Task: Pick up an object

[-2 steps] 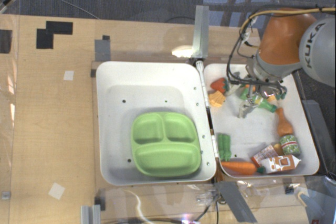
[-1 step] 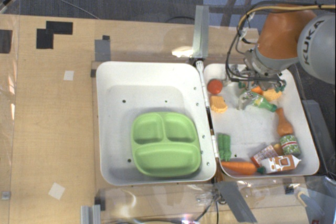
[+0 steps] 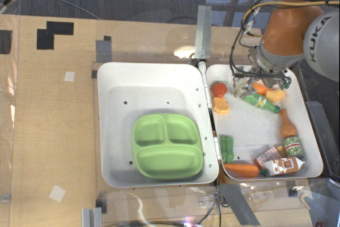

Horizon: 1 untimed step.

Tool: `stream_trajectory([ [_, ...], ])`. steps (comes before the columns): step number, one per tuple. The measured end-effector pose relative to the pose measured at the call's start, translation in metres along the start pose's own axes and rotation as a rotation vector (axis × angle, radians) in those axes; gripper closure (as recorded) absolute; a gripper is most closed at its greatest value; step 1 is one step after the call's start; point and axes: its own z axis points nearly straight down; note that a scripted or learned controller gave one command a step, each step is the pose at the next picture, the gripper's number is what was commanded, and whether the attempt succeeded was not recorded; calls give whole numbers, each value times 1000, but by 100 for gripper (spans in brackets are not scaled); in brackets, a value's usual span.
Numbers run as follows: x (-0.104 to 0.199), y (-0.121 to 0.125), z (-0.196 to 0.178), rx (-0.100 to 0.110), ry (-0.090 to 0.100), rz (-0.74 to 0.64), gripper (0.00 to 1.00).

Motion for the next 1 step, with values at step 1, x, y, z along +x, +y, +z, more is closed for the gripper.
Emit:
stream_trajectory([
  [1, -10, 55, -145, -2, -1, 129, 100],
])
